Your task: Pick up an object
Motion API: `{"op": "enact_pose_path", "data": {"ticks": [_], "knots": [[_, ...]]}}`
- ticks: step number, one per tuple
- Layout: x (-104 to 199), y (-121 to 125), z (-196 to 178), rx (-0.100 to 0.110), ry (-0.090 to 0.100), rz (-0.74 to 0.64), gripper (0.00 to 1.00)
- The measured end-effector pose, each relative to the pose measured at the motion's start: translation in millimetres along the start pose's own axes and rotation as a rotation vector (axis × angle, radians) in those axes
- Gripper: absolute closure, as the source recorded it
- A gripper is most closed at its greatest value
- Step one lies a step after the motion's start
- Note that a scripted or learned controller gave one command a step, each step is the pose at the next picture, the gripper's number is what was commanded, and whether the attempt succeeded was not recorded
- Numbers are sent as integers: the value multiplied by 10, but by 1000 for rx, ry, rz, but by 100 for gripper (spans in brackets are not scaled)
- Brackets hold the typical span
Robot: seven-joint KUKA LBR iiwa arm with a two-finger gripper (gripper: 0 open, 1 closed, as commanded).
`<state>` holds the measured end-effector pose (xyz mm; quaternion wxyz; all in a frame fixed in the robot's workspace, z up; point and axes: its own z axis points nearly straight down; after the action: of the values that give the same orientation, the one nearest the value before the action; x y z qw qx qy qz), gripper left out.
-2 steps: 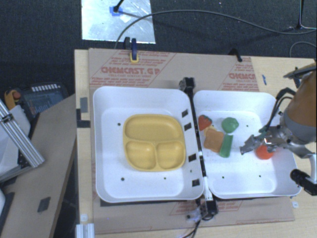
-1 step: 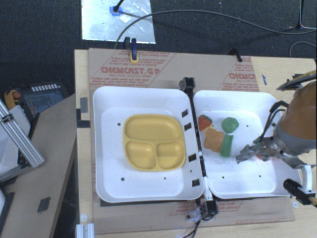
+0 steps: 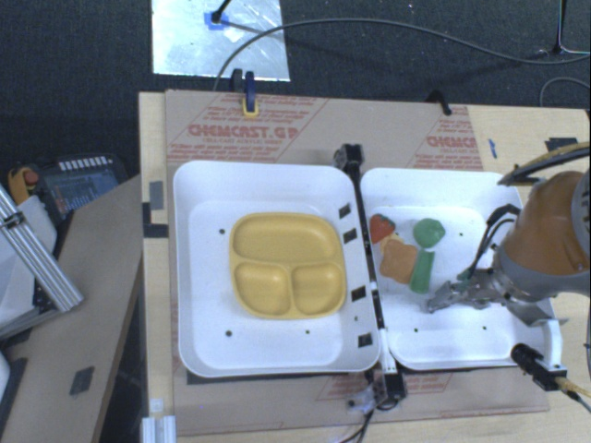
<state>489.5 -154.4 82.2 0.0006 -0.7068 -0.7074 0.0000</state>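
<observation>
Though blurred, gripper (image 3: pixel 441 300) apparently empty-fingered

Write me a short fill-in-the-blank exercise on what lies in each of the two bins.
1. The yellow divided plate lies in the ___ bin.
2. The plate has ___ compartments.
3. The green spoon-shaped toy lies in the ___ bin, beside an orange piece.
4. The gripper hangs over the ___ bin.

Missing words: left; three; right; right

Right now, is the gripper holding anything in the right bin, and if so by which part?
Nothing is held. The gripper sits low in the right bin, just beside the green scoop, with nothing between its fingers.
</observation>
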Motion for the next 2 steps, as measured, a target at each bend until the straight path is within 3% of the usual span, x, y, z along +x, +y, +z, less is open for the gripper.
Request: {"op": "enact_pose_path", "data": {"ticks": [1, 2], "knots": [[-4, 16, -132, -5, -2, -1, 100], [-37, 74, -574, -6, -3, -3, 100]]}}
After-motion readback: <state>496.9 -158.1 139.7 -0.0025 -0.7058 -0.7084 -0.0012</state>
